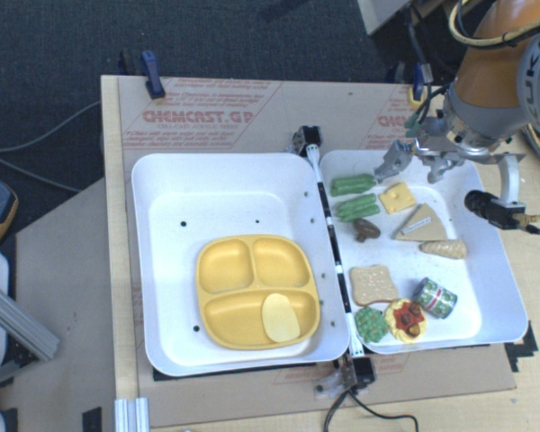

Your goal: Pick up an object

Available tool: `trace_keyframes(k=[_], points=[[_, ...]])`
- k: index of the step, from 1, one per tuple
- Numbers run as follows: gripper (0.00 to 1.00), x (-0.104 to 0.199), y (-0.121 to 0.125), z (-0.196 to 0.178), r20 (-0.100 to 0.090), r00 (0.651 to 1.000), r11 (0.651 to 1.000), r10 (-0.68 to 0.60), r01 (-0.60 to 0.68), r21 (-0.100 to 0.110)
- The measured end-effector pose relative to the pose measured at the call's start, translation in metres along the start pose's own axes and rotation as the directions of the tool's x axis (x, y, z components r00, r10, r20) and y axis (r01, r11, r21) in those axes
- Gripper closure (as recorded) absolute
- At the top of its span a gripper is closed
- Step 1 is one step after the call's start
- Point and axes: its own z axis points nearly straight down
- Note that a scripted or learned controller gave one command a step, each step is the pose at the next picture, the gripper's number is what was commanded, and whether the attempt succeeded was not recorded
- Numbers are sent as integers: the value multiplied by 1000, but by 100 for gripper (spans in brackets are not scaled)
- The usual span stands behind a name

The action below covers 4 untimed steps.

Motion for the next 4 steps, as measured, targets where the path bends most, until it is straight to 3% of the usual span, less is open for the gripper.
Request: trace_keyframes(k=[1, 2, 4], points=[[0, -37, -9, 84, 0, 1000, 1000, 4, -4, 9], [0, -76, 26, 121, 2, 1000, 1000, 2, -2, -4], [0, -81, -10, 119, 0, 1000, 1000, 2, -2, 2]])
